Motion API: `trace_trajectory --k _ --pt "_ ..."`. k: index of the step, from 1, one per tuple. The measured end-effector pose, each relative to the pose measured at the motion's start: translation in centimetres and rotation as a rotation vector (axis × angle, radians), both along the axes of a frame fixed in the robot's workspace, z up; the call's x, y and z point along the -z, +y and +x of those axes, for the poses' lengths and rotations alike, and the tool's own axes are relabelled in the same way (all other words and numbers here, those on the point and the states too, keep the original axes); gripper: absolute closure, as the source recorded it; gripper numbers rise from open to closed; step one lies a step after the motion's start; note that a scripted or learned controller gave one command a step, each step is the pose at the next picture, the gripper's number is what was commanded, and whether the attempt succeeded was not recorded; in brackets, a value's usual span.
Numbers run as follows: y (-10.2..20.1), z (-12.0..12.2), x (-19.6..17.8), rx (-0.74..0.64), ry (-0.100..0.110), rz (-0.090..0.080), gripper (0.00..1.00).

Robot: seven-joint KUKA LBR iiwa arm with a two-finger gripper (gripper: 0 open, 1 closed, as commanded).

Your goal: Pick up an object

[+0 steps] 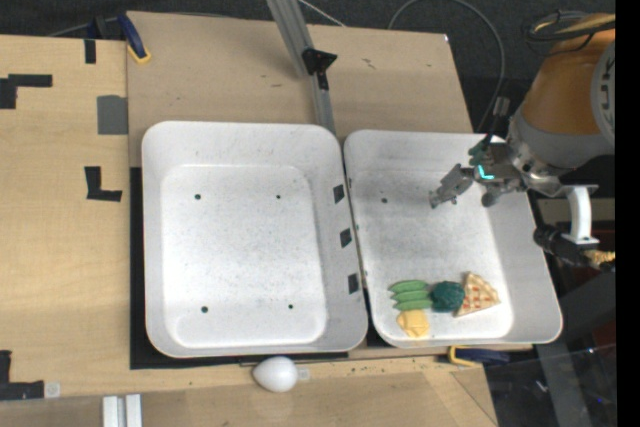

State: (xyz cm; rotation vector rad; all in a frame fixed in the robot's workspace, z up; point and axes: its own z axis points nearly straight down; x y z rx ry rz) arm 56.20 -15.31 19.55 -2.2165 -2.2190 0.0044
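The pincer (465,187) hangs over the upper part of the right bin (400,165), near that bin's right wall; its two fingers stand apart, one reaching left toward the bin's middle, the other shorter and nearer the wrist, and nothing lies between them; the spread suggests it is readied for a grab, not carrying anything. Behind it the arm (570,110), with its orange band, comes in from the right, so the pincer sits on the near side of its reach.

The things to pick sit well apart from it, huddled in the lower right corner of the same bin: a green pod-like piece (408,292), a dark green lump (447,295) touching it, a pizza slice (480,295) just beside that, and a yellow piece (413,322) below the pod; so tight a cluster may, I judge, make a clean grip on one item awkward.

The left bin (160,215) lies alongside; a white egg-like thing (276,374) rests outside on the bench, below its front rim.
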Motion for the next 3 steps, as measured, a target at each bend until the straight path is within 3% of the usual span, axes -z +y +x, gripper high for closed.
trace_trajectory --k 1,2,3 --pt "0.0 0.1 -0.2 -0.001 -0.004 -0.001 0.0" --pt "-0.1 0.8 5.8 0.0 0.002 -0.001 0.0" --pt "0.0 0.8 10.6 0.0 -0.006 -0.003 0.0"
